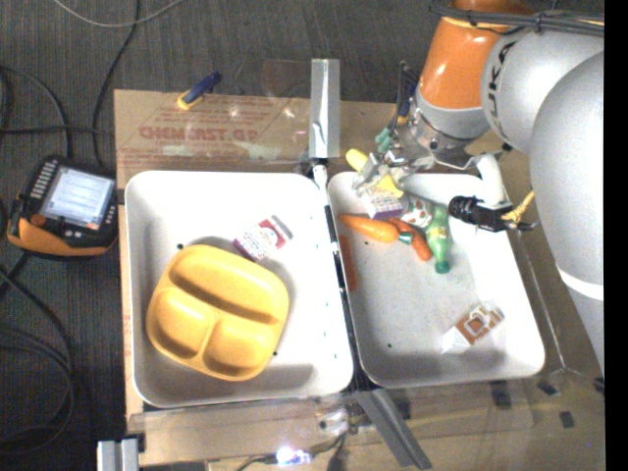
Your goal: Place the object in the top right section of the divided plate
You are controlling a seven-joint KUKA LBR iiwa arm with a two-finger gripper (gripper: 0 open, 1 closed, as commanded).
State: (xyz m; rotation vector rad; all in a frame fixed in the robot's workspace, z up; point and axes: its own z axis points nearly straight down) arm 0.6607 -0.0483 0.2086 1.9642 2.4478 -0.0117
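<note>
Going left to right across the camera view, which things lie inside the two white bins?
Yellow divided plastic plate → small red-and-white packet → orange toy carrot → green toy bottle → small brown-and-white carton.

1. The arm (530,77) is cut off by the top and right edges.
2. The small items (388,189) bunched under the gripper (385,163) overlap; several cannot be identified.
3. The packet (263,237) just behind the yellow divided plate (218,309) bears print too small to read.
</note>
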